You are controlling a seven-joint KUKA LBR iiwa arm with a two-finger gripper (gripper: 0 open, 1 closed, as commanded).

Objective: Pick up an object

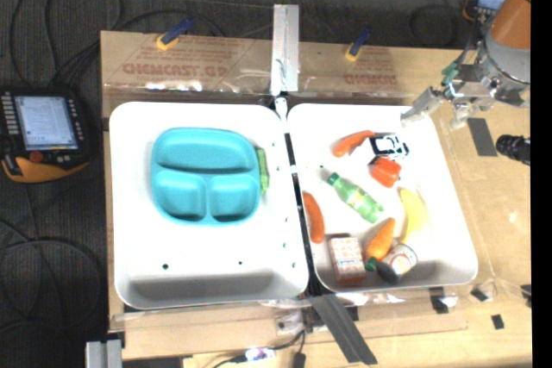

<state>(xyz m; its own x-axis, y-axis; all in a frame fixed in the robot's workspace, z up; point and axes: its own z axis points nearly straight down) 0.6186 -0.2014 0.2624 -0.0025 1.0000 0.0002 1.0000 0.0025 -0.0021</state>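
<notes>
My gripper (438,111) hangs open over the right bin's (453,185) far right corner, with nothing between its fingers. In this bin lie an orange carrot (352,142), a small black-and-white object (389,146), a red pepper (385,171), a green bottle (354,194), a yellow banana (413,212), a long orange piece (315,218), a printed box (347,259), a second carrot (379,239) and a can (399,261). The black-and-white object and the pepper are closest to the gripper, below and to its left.
The left bin (138,254) holds a blue divided tray (207,174) with a thin green item (261,170) at the tray's right edge. A ridge (293,185) separates the bins. A tablet pendant (41,127) lies on the floor to the left.
</notes>
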